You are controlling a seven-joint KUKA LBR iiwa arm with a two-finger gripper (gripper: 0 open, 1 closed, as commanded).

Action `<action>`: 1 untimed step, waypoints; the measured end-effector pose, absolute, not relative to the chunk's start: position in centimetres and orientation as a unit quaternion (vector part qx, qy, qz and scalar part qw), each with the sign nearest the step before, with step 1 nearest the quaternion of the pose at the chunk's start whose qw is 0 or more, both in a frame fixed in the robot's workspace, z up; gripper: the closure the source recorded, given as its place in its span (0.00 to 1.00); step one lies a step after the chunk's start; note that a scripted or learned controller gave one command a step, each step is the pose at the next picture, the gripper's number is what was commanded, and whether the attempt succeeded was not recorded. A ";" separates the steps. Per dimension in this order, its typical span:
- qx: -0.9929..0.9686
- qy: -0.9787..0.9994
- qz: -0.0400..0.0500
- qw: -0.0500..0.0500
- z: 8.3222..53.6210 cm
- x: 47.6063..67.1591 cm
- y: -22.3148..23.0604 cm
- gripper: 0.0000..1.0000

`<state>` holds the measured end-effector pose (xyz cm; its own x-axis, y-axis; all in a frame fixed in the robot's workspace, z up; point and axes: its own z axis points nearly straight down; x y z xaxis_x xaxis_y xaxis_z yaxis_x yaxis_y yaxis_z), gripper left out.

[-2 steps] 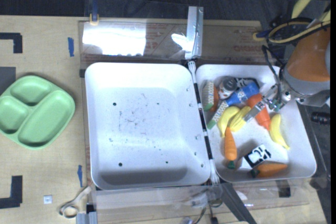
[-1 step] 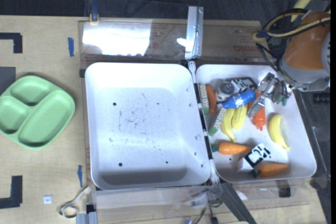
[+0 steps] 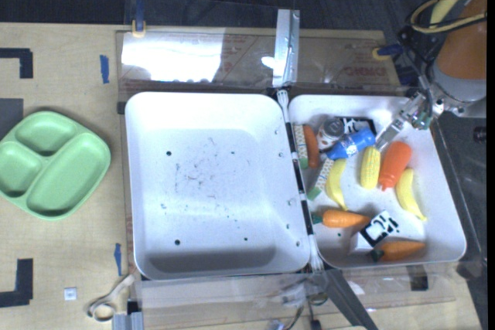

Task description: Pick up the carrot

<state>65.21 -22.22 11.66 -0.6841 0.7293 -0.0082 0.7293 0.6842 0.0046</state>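
Your two-finger gripper (image 3: 394, 127) hangs over the upper right part of the right white bin (image 3: 448, 201), just above the big orange plastic carrot (image 3: 394, 164). You cannot tell whether the fingers are apart or together; nothing shows between them. Beside that carrot lie a yellow corn cob (image 3: 370, 167) and a yellow banana (image 3: 409, 195). The left white bin (image 3: 209, 174) sits alongside on the counter (image 3: 62, 35).

We see two smooth white plastic bins (image 3: 205, 259) on a pale matt wooden bench (image 3: 62, 35). The green divided plate (image 3: 52, 164) looks like matt plastic, and the carrot (image 3: 344, 219) has a slight plastic sheen.
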 end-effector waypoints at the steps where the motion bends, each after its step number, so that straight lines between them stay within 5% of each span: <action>1: 0.419 0.908 0.000 0.002 14.9 57.3 -22.3 0.00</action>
<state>57.26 -22.29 14.89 -0.6484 0.7613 -0.0031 0.7613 0.6484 0.0024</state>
